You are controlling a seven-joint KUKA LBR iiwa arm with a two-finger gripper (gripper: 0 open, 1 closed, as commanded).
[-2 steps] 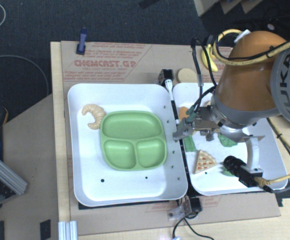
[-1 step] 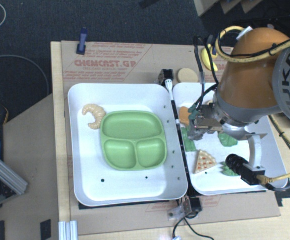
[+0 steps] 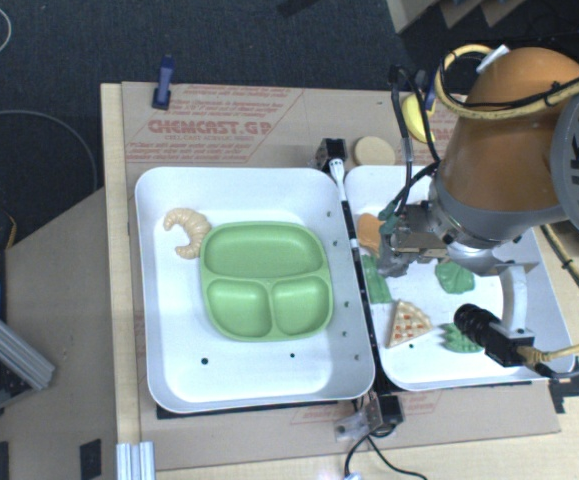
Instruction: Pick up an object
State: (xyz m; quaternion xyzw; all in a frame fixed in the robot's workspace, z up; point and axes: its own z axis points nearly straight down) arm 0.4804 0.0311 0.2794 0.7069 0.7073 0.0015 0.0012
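The tool point(image 3: 397, 253), grip hidden so I cannot tell, hangs beside the pizza slice point(image 3: 407, 322); crowded toys risk a miss.

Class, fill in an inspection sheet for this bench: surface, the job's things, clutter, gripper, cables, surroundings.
Surface: two white bins side by side, left bin and right bin, on a brown board.
Job's things: green divided tray and croissant in the left bin; pizza slice, green leafy pieces and an orange piece in the right bin.
Clutter: blue clip on the board's far edge.
Gripper: gripper low over the right bin; finger state unclear.
Cables: yellow cable looped by the arm; black cable at the near edge.
Surroundings: dark floor.
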